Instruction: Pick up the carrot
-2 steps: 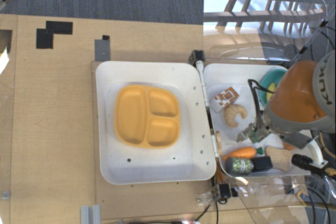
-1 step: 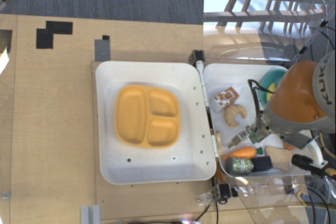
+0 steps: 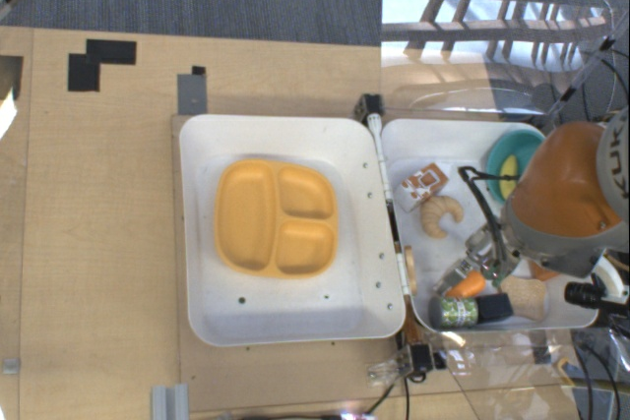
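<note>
the gripper (image 3: 479,261) sits low in the right bin (image 3: 423,145), at the end of the grey arm with its orange band (image 3: 556,177). whether it is released or clenched cannot be told; the metal tip is small and partly hidden by the wrist. the carrot (image 3: 466,287), a short orange piece, lies just below and left of the tip, touching it or very nearly so, but nothing shows it grasped.

right beside the carrot lie a green-topped can (image 3: 456,312) and a dark block (image 3: 495,307); a croissant (image 3: 442,213) and a small brown and white box (image 3: 424,182) lie further up the bin, with a teal bowl (image 3: 514,155) near the arm. the left bin (image 3: 197,231) holds a yellow divided plate (image 3: 276,216).

to do this step well, the tip likely needs centring over the carrot's middle, closing across its narrow width, and staying clear of the can.
</note>
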`<state>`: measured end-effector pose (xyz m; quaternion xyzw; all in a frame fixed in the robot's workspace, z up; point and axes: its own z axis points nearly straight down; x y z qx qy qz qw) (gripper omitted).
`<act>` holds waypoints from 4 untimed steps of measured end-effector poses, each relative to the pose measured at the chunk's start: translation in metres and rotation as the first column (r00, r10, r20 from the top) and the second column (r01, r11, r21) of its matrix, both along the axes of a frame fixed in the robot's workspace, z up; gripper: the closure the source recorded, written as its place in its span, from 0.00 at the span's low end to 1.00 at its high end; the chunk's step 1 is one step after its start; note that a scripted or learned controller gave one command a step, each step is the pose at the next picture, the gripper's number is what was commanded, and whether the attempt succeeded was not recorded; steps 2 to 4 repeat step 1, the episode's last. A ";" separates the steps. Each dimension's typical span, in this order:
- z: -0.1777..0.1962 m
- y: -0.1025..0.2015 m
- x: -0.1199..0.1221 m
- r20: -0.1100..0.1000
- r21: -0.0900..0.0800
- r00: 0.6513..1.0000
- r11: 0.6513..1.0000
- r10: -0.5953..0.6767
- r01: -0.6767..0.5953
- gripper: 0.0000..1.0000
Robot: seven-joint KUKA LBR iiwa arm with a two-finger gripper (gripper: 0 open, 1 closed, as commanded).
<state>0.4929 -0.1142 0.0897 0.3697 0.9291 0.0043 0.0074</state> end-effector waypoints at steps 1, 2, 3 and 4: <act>0.012 0.002 0.003 0.007 0.002 1.000 1.000 0.001 -0.001 1.00; 0.012 0.002 0.003 0.007 0.002 1.000 1.000 0.001 -0.001 1.00; 0.012 0.002 0.003 0.007 0.002 1.000 1.000 0.001 -0.001 1.00; 0.012 0.002 0.003 0.007 0.002 1.000 1.000 0.001 -0.001 1.00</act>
